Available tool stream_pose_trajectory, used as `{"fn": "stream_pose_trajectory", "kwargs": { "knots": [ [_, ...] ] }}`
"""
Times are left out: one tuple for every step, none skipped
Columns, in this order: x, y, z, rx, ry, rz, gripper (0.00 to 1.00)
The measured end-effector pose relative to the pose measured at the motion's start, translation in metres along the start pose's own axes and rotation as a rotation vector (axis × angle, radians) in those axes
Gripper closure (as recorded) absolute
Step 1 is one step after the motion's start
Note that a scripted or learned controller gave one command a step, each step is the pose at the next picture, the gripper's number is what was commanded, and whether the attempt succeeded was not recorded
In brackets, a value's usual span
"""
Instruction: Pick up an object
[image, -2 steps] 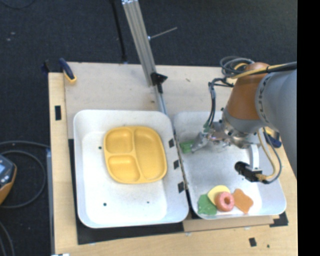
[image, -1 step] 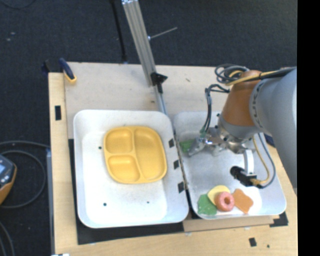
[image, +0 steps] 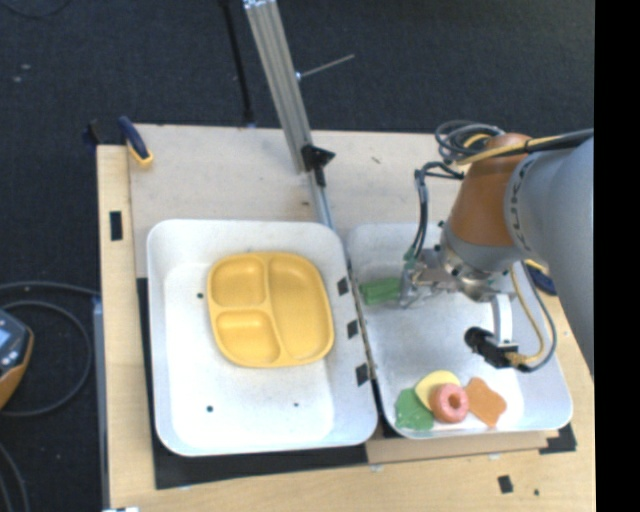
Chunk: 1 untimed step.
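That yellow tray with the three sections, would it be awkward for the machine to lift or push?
Probably awkward to lift: the yellow tray lies flat in the left bin and looks wide beside the gripper. It seems to be stiff moulded plastic, so likely light and rigid. Pushed, it would probably slide, not roll or tip.

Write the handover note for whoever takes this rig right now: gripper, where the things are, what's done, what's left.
Gripper: low in the right bin, at a green block by the bin's left wall; grip state cannot be told.
Things: green piece, yellow piece, pink ring and orange piece clustered at the right bin's near edge. Yellow divided plate lies in the left bin.
Done: arm reached the green block.
Left: nothing visibly lifted; secure a grip and raise an object.
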<state>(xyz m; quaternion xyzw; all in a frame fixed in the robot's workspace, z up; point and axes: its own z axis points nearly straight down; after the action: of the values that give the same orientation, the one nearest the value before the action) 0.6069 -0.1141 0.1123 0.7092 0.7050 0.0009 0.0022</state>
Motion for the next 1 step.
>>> {"fn": "stream_pose_trajectory", "kwargs": {
  "knots": [
    [-0.005, 0.0089, -0.0617, -0.003, 0.0, -0.007, 1.0]
  ]
}}
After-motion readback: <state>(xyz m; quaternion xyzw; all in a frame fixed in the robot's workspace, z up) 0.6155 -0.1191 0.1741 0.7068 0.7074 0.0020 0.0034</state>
